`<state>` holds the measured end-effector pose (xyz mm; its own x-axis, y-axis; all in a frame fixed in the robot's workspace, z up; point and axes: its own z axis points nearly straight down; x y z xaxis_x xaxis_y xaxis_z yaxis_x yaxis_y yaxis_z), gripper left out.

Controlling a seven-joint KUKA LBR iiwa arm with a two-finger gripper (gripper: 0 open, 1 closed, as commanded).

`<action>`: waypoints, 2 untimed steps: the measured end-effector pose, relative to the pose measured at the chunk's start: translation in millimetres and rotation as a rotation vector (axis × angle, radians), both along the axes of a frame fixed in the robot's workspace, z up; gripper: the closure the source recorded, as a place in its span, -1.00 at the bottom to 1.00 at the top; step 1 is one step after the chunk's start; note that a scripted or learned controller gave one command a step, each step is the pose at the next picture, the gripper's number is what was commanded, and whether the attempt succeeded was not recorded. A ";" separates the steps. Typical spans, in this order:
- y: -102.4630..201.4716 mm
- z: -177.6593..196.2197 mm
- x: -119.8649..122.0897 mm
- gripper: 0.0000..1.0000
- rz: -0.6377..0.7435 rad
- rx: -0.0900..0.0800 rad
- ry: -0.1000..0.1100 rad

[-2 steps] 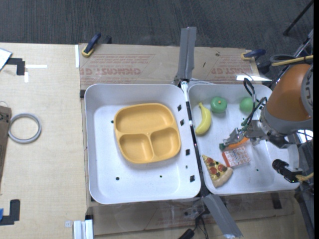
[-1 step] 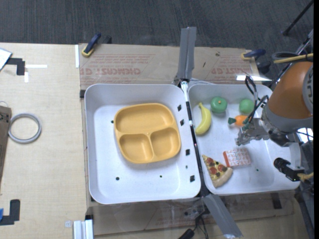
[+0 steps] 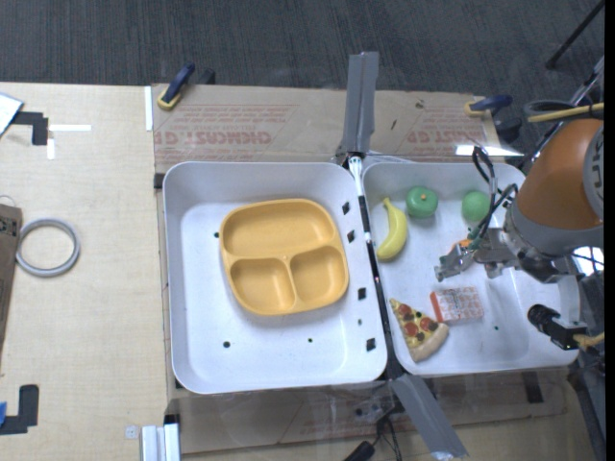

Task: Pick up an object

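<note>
The arm (image 3: pixel 562 185) reaches into the right bin (image 3: pixel 500 349), and its gripper (image 3: pixel 455 260) hangs low over the bin floor, just above a small red-and-white packet (image 3: pixel 457 304) (whether it is spread or closed, I cannot tell). Also in that bin lie a banana (image 3: pixel 392 229) against the left wall, two green apples (image 3: pixel 421 202) (image 3: pixel 475 206) near the back, and a toy pizza slice (image 3: pixel 419 327) near the front. The left bin (image 3: pixel 192 344) holds a yellow divided plate (image 3: pixel 283 254), its three compartments bare.
</note>
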<state>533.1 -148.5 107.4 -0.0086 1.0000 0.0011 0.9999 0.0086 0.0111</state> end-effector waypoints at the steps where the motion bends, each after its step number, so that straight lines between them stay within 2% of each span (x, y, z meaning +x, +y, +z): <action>1: -35.9 -15.8 43.4 -1.00 0.108 -0.003 0.011; 2: -36.0 -6.7 43.8 1.00 0.108 -0.003 0.010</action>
